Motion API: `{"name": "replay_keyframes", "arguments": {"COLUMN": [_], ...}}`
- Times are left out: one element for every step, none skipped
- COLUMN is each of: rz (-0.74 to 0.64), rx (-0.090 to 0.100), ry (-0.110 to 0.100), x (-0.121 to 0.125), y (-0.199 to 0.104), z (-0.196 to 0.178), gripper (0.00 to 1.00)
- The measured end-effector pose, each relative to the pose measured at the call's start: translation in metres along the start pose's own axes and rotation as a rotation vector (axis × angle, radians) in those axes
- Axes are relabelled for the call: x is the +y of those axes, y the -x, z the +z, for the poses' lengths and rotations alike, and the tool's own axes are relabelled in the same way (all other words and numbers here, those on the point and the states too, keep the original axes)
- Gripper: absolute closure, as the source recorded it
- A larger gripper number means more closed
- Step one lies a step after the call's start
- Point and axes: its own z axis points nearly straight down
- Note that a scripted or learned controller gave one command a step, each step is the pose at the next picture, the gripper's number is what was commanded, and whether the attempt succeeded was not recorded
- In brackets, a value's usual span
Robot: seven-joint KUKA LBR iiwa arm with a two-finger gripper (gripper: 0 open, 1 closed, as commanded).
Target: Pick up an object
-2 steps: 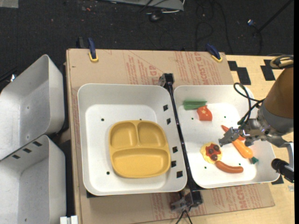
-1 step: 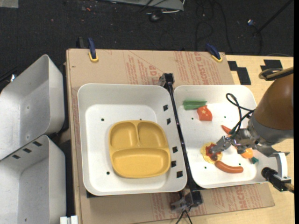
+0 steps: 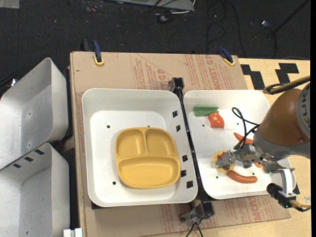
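Two white bins sit side by side on the bench. The left bin (image 3: pixel 96 132) holds a yellow divided plate (image 3: pixel 147 157) lying flat near its middle. The right bin (image 3: pixel 261 102) holds several small toy foods: a green piece (image 3: pixel 205 111) near the far wall, a red piece (image 3: pixel 216 120) just beside it, a yellow piece (image 3: pixel 218 158) toward the near side, and a red sausage (image 3: pixel 242 177) lying flat close to the near wall.

The arm (image 3: pixel 289 127) reaches in from the right, its orange band bulking over the right edge of the right bin. The wrist bends down and toward the left, so the tool points into the bin at a low angle. A black cable (image 3: pixel 240 118) loops up from the wrist over the bin floor.

The gripper (image 3: pixel 228 160) sits low over the near half of the right bin, right at the yellow piece and just above the sausage in this view. Whether its claw is open or closed cannot be told, as the tip is small and cluttered, and no object can be seen clamped in it.
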Motion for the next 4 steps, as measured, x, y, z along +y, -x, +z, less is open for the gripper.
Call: {"name": "replay_keyframes", "arguments": {"rz": [-0.001,-0.002,-0.005,-0.007], "rx": [-0.002,-0.004,-0.005,-0.005], "ry": [0.012,0.006,0.007,0.009], "x": [0.004,-0.002,0.005,0.006], "y": [0.0,0.005,0.012,0.006], "z": [-0.016,-0.065,-0.123,-0.184], "gripper": [1.0,1.0,1.0,1.0]}}
